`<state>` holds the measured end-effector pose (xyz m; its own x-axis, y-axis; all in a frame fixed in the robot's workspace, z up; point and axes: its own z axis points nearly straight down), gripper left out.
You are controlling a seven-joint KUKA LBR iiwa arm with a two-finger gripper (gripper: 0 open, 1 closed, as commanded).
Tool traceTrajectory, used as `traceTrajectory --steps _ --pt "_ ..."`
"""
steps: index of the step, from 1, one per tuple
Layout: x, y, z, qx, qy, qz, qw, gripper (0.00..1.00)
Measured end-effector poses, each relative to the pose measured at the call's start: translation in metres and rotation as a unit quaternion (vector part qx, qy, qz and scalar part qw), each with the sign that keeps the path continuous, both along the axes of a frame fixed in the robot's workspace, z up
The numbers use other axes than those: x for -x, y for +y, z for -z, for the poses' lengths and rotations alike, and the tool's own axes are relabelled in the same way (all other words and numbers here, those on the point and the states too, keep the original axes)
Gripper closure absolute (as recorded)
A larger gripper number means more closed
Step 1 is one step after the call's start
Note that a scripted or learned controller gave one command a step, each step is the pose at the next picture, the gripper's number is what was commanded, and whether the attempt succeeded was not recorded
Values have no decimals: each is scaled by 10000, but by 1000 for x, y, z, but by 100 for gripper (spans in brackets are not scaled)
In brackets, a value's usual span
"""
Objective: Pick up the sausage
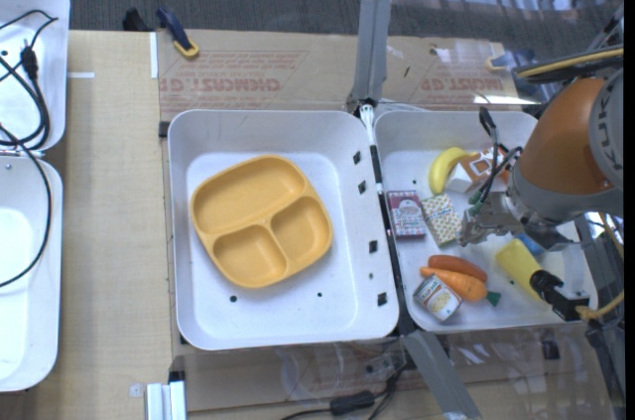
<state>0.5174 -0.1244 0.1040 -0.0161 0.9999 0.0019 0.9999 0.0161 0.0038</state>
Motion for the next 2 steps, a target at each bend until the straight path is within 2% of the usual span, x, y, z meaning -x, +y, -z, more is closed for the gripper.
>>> traceTrajectory --steps 1,2 --pt "14 102 -87 16 25 -1026 9947 100" --pt "15 153 -127 22 12 -2535 9673 100"
